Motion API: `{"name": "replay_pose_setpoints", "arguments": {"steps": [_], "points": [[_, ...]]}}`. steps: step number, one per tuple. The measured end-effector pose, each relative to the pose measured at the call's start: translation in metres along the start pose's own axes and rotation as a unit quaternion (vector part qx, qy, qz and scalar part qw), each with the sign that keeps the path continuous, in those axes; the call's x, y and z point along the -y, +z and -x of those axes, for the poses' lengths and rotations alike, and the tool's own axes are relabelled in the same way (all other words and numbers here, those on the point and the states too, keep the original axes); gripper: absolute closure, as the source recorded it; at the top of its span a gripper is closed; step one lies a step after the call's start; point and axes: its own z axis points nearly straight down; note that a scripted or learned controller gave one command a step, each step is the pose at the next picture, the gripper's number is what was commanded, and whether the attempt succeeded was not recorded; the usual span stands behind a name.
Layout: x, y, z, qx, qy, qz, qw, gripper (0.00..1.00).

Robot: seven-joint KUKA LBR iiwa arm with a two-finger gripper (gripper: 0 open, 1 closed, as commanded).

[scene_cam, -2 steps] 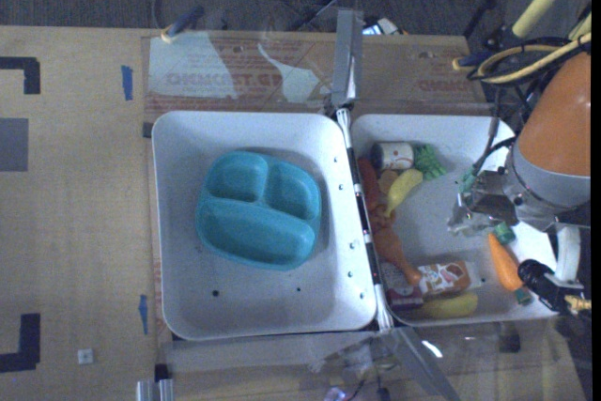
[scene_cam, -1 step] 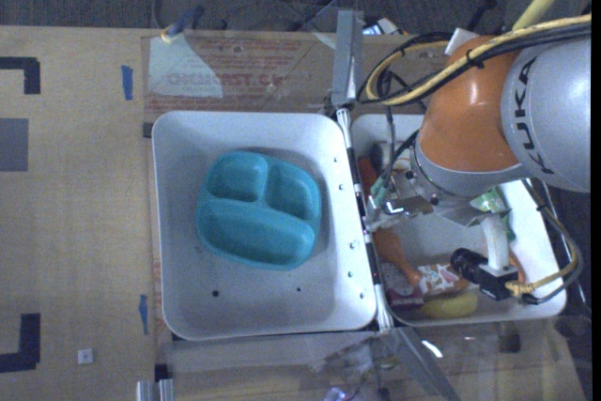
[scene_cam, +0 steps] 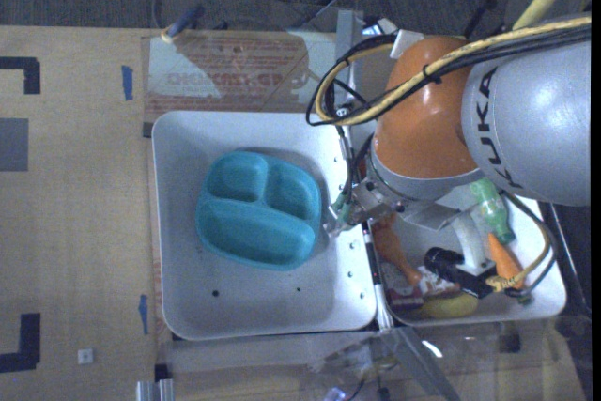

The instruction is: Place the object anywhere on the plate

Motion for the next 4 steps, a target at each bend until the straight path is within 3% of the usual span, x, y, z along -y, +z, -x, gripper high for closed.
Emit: {"name": "replay_pose_setpoints", "arguments": {"steps": [1, 2, 3, 4], "points": [[0.000, 0.000, 0.000, 0.000, 0.000, 0.000, 1.0000, 0.00], [0.006, -0.075, -0.003, 0.000, -0.067, 0.001, 0.9977, 0.00], [0.004, -0.085, -0.004, 0.001, -0.069, 0.002, 0.9976, 1.00], [-0.041, 0.009, -0.061, -0.001, -0.168, -0.001, 0.9858, 1.00]]}}
